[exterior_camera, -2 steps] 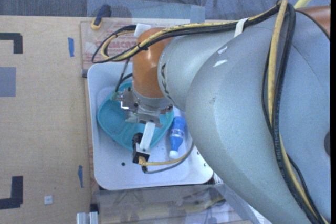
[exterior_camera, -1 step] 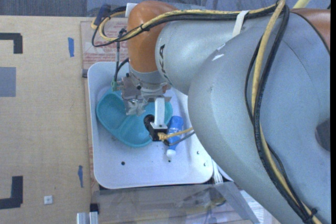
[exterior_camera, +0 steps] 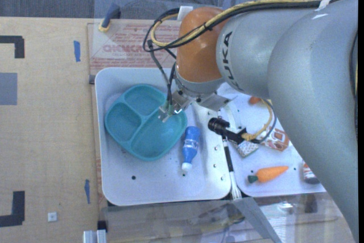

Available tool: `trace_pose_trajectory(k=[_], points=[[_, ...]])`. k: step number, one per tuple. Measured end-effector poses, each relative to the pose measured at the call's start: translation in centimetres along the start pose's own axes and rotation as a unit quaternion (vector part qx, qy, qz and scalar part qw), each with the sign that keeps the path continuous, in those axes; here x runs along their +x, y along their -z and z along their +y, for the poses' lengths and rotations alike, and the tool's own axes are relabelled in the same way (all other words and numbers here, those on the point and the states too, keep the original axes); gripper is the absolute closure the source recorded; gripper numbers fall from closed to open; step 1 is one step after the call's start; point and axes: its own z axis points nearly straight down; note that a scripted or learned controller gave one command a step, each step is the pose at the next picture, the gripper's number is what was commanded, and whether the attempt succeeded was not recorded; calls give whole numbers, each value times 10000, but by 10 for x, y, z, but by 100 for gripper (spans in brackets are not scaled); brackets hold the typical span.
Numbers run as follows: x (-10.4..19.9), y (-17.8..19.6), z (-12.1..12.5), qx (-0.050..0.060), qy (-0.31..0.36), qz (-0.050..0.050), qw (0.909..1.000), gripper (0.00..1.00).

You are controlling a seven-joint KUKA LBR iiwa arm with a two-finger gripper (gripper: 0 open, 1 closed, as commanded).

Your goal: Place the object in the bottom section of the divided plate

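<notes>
A teal divided plate (exterior_camera: 132,128) lies in the left white bin (exterior_camera: 114,179), with two small sections at its top and left and one large section at its lower right. My gripper (exterior_camera: 170,110) hangs over the plate's right side, where the top section meets the large one. I cannot make out anything held in it. A blue bottle with a white cap (exterior_camera: 190,148) lies on the bin floor just right of the plate, cap pointing toward the front.
The right bin (exterior_camera: 273,188) holds a toy carrot (exterior_camera: 268,173), a small checked packet (exterior_camera: 247,148), a red and white packet (exterior_camera: 278,139) and a small orange piece (exterior_camera: 254,101). The arm's bulk covers much of that bin. Wooden bench lies left of the bins.
</notes>
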Motion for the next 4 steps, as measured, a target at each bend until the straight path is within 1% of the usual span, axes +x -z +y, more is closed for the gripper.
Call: trace_pose_trajectory(k=[1, 2, 3, 4], points=[[24, 77, 72, -16, -471, -12, 9989, 100], [74, 18, 19, -4, 1014, -2, 9949, 100], [14, 39, 84, -11, -1130, -12, 9936, 100], [13, 133, 93, -8, -3015, -9, 9535, 100]])
